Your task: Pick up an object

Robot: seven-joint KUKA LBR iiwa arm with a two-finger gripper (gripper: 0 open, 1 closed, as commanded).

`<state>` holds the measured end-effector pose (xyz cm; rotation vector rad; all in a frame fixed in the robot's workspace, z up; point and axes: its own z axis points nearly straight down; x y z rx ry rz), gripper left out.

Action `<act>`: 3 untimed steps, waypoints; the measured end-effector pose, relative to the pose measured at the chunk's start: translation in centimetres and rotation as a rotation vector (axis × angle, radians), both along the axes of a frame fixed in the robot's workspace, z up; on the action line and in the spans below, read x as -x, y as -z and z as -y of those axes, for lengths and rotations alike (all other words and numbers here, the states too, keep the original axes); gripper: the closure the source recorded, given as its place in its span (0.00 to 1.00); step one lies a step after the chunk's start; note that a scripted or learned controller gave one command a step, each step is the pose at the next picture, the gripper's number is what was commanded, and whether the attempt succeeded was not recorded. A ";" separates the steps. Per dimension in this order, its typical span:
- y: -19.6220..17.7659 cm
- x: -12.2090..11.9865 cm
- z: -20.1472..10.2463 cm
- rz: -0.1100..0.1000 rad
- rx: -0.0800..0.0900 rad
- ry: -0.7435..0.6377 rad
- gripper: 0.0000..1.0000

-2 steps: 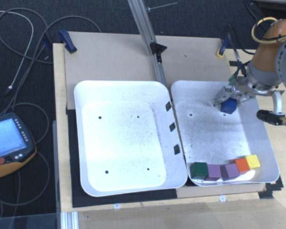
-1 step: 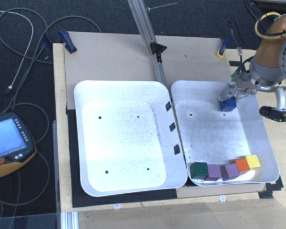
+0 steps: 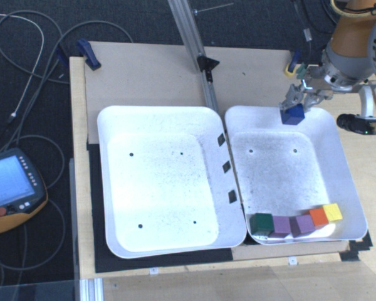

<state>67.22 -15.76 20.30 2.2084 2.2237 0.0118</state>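
In the camera view the gripper [image 3: 296,107] hangs over the far edge of the right bin [image 3: 338,137] — its fingers are closed on a blue cube [image 3: 292,115]. Green, purple, orange and yellow cubes [image 3: 294,222] lie along this bin's near wall — well apart from the gripper.

No writing, label, brand or number can be read anywhere. The lit screen of the handheld controller [image 3: 11,179] left of the bench [image 3: 144,74] is too blurred to make out any characters.
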 end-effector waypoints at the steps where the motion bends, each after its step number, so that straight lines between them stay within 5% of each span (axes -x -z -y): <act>1: 1.3 11.6 -6.5 -0.019 -0.004 0.005 1.00; 2: 0.3 13.0 -14.4 -0.016 -0.006 -0.003 1.00; 3: -7.2 11.0 -23.5 -0.004 -0.005 -0.003 1.00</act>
